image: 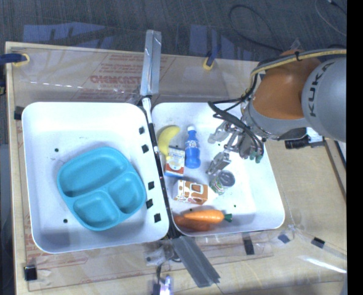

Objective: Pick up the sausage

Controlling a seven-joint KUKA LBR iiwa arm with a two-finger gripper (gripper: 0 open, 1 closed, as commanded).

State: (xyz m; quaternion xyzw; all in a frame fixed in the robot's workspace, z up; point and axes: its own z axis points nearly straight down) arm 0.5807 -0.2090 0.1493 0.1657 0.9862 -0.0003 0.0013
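Note:
The right bin (264,189) holds several small items. A long orange piece with a green tip (200,219) lies along the near wall. A small white and orange-brown packet (190,192) lies just above it. My gripper (221,163) hangs over the middle of the right bin, to the right of the packet, with a shiny round metal piece (223,179) right under it. The grey arm with its orange band (280,97) comes in from the right. Which of these items is the sausage I cannot tell for sure.
A yellow banana (167,138), a blue bottle (192,147) and a small carton (175,160) crowd the right bin's left side by the divider. The left bin (40,134) holds a blue sectioned plate (101,186). Cables trail from the wrist.

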